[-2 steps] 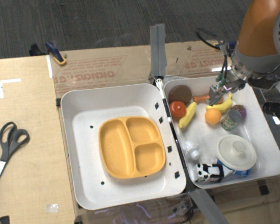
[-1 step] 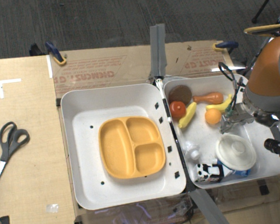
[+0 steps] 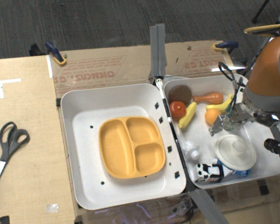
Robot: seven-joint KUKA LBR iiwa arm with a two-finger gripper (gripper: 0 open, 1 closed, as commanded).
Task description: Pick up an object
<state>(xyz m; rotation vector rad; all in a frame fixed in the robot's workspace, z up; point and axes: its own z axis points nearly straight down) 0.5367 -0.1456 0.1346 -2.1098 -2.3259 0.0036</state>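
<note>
Along the right bin's (image 3: 267, 172) far wall, most of the clutter is crowded: a brown rounded object (image 3: 179, 93), a red ball-like piece (image 3: 178, 109), a yellow banana-shaped toy (image 3: 187, 115) and an orange drumstick-shaped toy (image 3: 208, 97) are packed close together, to the left of the gripper (image 3: 225, 122). Open white floor is seen mainly below and to the left of the gripper, between the banana-shaped toy and a small clear object (image 3: 192, 153). The gripper is lowered into the right bin, its metal tip placed just beside an orange rounded fruit toy (image 3: 211, 116) and a yellow piece (image 3: 223, 105); whether they are touched cannot be told, and how far the tip is open cannot be told either, since it is seen as a blurred metallic cluster. Nothing is clearly seen held in it. Just below the gripper, a white round bowl or lid (image 3: 235, 151) with smooth concentric rings is set, and beyond it, at the near wall, a black-and-white figure (image 3: 207, 172) and a blue object (image 3: 241, 172) are wedged. Well to the left of the gripper, across the dividing rims, the left bin (image 3: 78, 141) is occupied by a smooth, orange-yellow divided plate (image 3: 132, 146) with three compartments, with bare white floor left around it. Farther left still, scissors (image 3: 8, 144) are laid on the pale wooden bench (image 3: 29, 197).
</note>
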